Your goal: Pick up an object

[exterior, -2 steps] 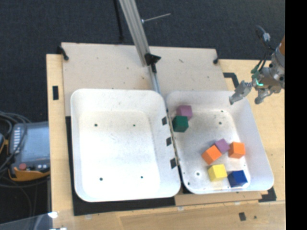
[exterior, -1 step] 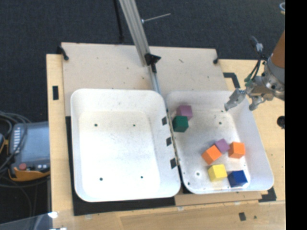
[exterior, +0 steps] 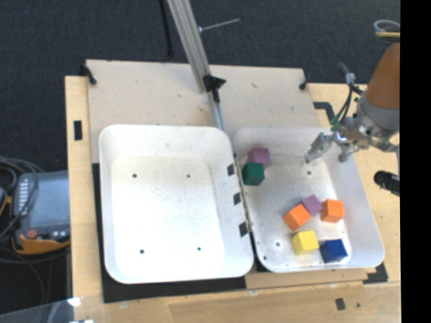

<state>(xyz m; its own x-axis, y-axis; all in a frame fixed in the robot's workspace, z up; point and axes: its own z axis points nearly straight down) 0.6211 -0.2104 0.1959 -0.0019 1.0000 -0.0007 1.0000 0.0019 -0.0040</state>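
Two shallow white plastic bins with rounded corners are seen side by side on a pale wooden bench (exterior: 168, 89). The left bin (exterior: 118, 147) has a smooth floor speckled with fine dark flecks and marked by four small dark dots. All blocks lie in the right bin (exterior: 367, 244), which serves here as the landmark. Against its left wall, toward the far end, a dark green cube (exterior: 253, 173) is set touching a mauve cube (exterior: 258, 156) just behind it. Near its near right corner five more matte, sharp-edged cubes are clustered: an orange cube (exterior: 297, 217), a small lilac cube (exterior: 312, 204), a second orange cube (exterior: 333, 210), a yellow cube (exterior: 305, 241) and a blue cube (exterior: 333, 250). The metallic gripper (exterior: 328, 151) is held above the bin's far right part, well apart from both groups; its two fingers are spread, with nothing between them. A ribbed aluminium post (exterior: 188, 32) rises slantwise behind the bins.
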